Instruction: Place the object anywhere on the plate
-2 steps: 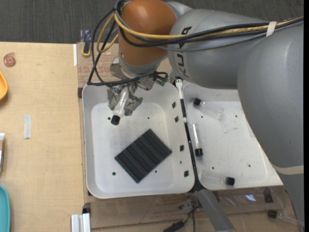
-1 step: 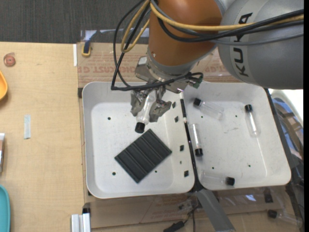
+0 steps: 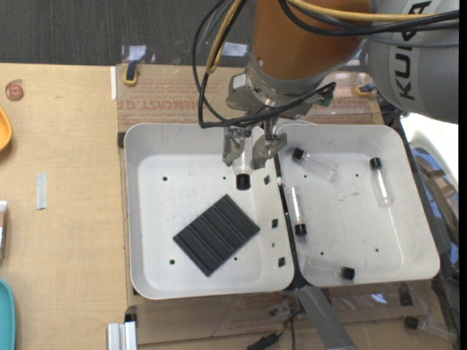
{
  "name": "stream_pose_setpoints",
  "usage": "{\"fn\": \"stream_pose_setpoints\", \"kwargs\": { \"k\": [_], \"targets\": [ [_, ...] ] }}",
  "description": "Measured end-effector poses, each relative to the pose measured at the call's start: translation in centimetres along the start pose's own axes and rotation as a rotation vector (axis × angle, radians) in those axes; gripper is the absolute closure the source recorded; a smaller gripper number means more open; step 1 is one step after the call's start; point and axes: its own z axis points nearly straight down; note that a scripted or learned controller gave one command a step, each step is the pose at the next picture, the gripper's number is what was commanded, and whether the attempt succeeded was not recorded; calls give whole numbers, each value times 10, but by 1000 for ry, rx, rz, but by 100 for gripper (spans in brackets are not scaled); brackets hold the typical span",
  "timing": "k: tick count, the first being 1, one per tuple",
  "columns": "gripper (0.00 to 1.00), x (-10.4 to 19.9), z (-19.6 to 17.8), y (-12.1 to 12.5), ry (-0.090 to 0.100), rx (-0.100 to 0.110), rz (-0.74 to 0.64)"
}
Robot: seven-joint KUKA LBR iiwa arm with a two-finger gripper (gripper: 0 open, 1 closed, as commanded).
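Note:
A dark ribbed rectangular plate (image 3: 217, 234) lies flat and turned at an angle in the left bin (image 3: 136, 203). My gripper (image 3: 248, 163) hangs over that bin's upper right part, close to the divider between the bins. A clear tube with a black cap (image 3: 243, 181) sticks down from between its fingers, cap end lowest. The cap sits a little above and to the right of the plate's far corner, not touching the plate. The orange band and wrist hide the gripper's upper part.
The right bin (image 3: 413, 217) holds several clear tubes with black caps: one at the upper left (image 3: 314, 162), one at the right (image 3: 379, 181), one along the divider (image 3: 295, 211). A loose black cap (image 3: 347, 273) lies near its front. Cables loop above the wrist.

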Motion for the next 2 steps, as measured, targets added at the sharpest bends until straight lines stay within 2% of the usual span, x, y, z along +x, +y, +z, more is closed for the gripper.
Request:
{"fn": "stream_pose_setpoints", "kwargs": {
  "k": [1,2],
  "targets": [
    [100,-29,31,-46,-2,-3,-668],
    [100,-67,-26,-63,-3,-2,-958]
  ]
}}
